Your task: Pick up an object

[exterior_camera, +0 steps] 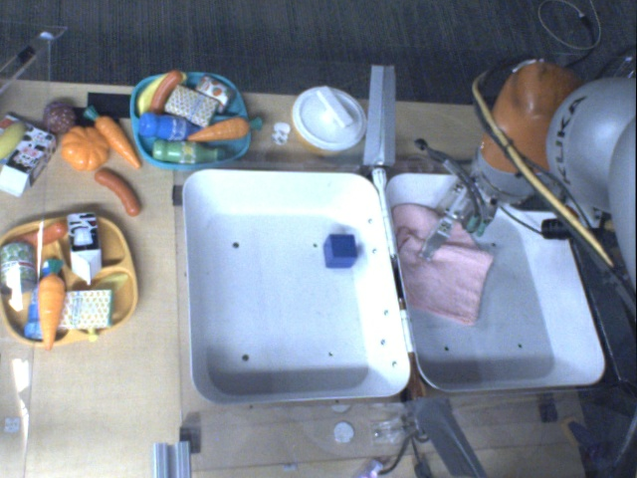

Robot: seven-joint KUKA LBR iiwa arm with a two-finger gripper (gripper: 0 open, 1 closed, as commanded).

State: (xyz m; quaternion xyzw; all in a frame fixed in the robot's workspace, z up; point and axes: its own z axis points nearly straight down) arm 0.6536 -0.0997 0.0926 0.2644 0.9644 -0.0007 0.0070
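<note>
Tool down on the pink cloth in the right bin

The tool [438, 237] has its fingers narrowly parted, their tips touching the pink cloth [448, 277], a rumpled, folded towel at nine o'clock in the right bin [557, 366]. A blue block [340, 250] sits alone in the left bin [259, 366].

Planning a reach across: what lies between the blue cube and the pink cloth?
In the camera view, bare white floor of the left bin, then the two bins' adjoining rims, separate the blue cube from the pink cloth.
</note>
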